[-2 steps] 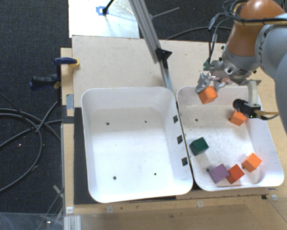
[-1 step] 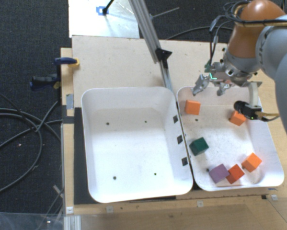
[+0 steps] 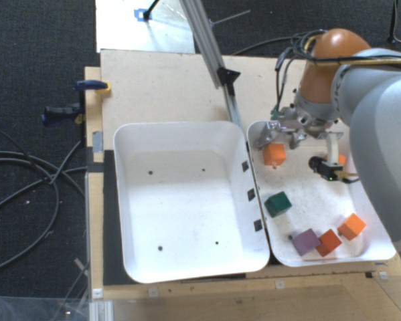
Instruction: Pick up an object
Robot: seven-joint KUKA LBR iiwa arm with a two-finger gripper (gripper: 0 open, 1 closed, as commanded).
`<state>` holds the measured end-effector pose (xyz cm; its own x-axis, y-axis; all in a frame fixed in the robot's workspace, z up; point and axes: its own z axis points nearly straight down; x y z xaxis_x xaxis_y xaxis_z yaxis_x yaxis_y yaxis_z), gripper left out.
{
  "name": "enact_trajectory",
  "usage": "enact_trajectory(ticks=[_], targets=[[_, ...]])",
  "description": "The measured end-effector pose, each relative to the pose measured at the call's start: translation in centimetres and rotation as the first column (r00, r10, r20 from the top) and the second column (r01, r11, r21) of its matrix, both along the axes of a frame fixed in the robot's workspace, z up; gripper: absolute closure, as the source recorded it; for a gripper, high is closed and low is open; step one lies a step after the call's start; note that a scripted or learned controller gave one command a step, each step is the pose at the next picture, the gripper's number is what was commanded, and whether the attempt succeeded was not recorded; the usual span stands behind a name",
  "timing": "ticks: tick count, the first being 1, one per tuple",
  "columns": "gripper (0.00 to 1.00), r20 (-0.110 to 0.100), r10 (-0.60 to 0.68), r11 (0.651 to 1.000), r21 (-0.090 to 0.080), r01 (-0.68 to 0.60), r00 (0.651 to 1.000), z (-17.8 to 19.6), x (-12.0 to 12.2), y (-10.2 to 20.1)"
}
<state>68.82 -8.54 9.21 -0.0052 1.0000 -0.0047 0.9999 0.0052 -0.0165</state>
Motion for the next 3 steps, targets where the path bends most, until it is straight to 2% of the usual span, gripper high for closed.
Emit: enact_trajectory(ticks=[1, 2, 3], targets=[[0.0, 0.015, -0.004, 1.0, 0.004, 0.004, 1.0, -0.2, -3.0, 0.2], [1.0, 0.021, -0.001, 1.0, 0.005, 0.001, 1.0, 1.0, -2.7, 0.2], [0.0, 0.021, -0.001, 1.0, 0.005, 0.001, 1.0, 1.0, -2.7, 0.2]])
